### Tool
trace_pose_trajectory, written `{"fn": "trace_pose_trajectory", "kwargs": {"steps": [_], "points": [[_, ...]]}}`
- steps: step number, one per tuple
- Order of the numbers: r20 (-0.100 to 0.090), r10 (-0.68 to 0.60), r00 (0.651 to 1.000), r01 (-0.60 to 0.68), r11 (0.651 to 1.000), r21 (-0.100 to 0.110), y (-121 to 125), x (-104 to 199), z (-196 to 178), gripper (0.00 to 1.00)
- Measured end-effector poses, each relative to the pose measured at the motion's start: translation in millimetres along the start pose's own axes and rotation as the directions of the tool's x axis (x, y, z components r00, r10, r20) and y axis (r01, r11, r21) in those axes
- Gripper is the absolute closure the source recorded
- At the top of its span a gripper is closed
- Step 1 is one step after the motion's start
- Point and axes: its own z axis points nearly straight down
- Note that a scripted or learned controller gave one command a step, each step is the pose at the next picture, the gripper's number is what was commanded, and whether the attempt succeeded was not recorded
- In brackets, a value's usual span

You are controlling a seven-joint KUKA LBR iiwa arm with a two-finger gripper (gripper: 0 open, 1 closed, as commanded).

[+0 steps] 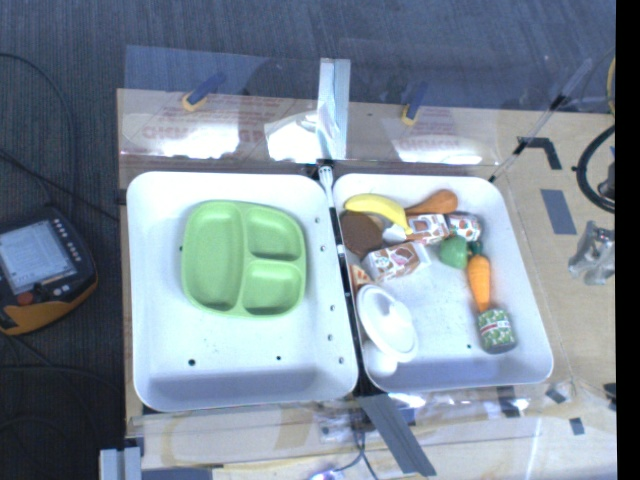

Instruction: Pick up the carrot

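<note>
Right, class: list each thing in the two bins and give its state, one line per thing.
carrot: lying flat in the right bin, green top pointing away from the camera, not held
banana: lying at the bin's far edge
white cup: lying tipped on its side
green can: lying on its side near the carrot's tip
green divided plate: flat in the left bin, nothing on it

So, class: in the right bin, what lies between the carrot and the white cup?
In the camera view, bare bin floor separates the carrot from the white cup. The packets and green piece sit further up, not between them.
</note>
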Motion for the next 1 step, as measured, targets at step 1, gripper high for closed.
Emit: {"fn": "trace_pose_trajectory", "kwargs": {"steps": [1], "points": [[0.000, -0.133, 0.991, 0.133, 0.991, 0.001, -3.6, 6.5, -30.2, 1.00]]}}
